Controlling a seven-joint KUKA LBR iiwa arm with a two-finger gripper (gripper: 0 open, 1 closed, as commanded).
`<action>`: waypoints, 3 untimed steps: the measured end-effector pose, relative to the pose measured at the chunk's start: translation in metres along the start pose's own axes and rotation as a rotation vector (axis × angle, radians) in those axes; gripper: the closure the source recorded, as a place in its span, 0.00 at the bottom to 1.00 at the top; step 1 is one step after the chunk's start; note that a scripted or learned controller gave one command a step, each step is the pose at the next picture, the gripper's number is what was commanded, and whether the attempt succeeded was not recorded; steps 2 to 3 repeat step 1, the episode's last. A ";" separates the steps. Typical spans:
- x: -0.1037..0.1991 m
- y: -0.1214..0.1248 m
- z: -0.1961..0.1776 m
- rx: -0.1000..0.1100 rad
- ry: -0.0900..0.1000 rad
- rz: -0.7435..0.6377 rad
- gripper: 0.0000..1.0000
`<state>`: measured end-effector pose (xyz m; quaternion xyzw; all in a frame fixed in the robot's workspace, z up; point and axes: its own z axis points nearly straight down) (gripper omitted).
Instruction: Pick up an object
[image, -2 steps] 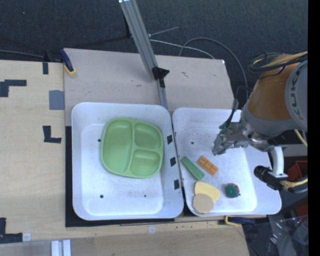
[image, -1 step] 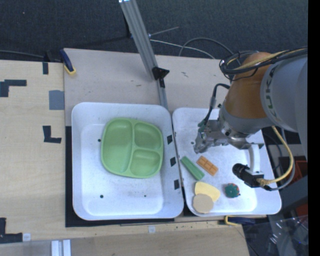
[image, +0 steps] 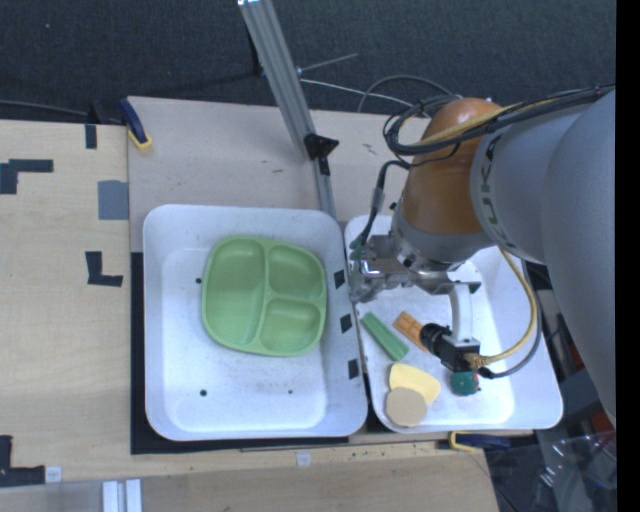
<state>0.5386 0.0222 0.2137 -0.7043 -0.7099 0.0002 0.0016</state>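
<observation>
Two white bins sit side by side on the tabletop (image: 60, 300). One green divided plate (image: 265, 296) lies in the left bin (image: 170, 400). Four small items lie in the right bin (image: 535, 400): one green stick (image: 385, 337), one orange piece (image: 407, 325), one yellow wedge (image: 418, 381), one tan disc (image: 406, 405). Hand (image: 372, 280) is low over the right bin's left side; its opening cannot be judged. Green stick lies just beside it, toward the camera.

A green divided plate (image: 265, 296) lay in the left white bin (image: 165, 330), toward its upper edge. Blue tape (image: 136, 124) marked the bench (image: 60, 300) near its upper left corner.
</observation>
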 end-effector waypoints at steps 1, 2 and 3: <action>0.056 0.023 0.002 -0.002 0.000 0.000 1.00; 0.056 0.023 0.002 -0.002 0.000 0.000 1.00; 0.056 0.023 0.002 -0.002 0.000 0.000 1.00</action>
